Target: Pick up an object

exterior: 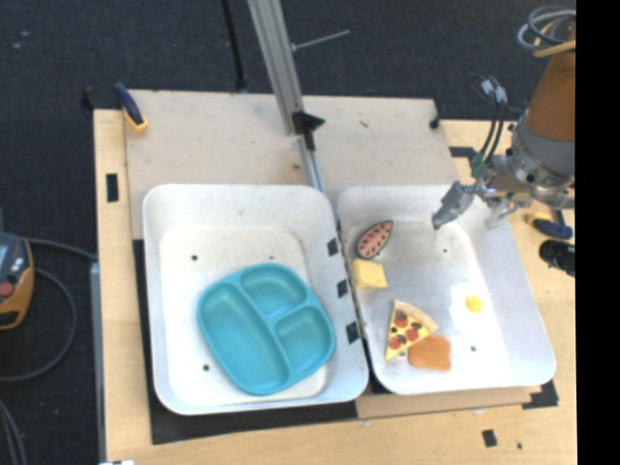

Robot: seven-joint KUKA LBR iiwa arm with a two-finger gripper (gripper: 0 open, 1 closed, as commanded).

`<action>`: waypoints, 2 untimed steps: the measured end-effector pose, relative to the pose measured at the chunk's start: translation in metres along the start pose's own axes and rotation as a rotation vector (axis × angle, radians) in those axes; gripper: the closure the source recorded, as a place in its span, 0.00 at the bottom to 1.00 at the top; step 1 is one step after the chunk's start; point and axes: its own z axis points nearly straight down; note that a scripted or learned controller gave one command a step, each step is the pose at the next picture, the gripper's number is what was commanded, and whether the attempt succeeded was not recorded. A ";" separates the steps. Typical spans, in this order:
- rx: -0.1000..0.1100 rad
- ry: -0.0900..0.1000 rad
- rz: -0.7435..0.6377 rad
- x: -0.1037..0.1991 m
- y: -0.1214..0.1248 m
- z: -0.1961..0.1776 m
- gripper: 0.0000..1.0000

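1. My gripper [472, 207] hangs over the upper right part of the right bin [513, 260]. My fingers stand spread apart with nothing between them.
2. The things I could pick all lie in this right bin: a reddish oval piece [374, 238] near the left wall, a yellow block [369, 276] just below it, a pizza slice [406, 329] lower down, an orange piece [430, 355] touching the slice, and a small yellow bit [473, 304] alone toward the right.
3. The left bin [165, 221] carries a blue divided tray [266, 329], well apart from me.
4. As I judge it, no grasp has begun: I am above the bin floor and away from every piece.
5. Risk one: the oval piece and the block sit close by the bin's left wall, so a finger may strike the wall or the rim and spoil the closing.
6. Risk two: the slice and the orange piece touch, so closing on one may shove the other, or catch both badly.
7. Risk three: the flat things look thin; my fingers may slide over them and close on nothing.
8. Risk four: the small yellow bit may slip out sideways.
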 end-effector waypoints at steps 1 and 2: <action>-0.012 -0.002 -0.003 0.000 0.002 -0.007 0.00; -0.008 -0.002 -0.002 0.002 -0.007 0.041 0.00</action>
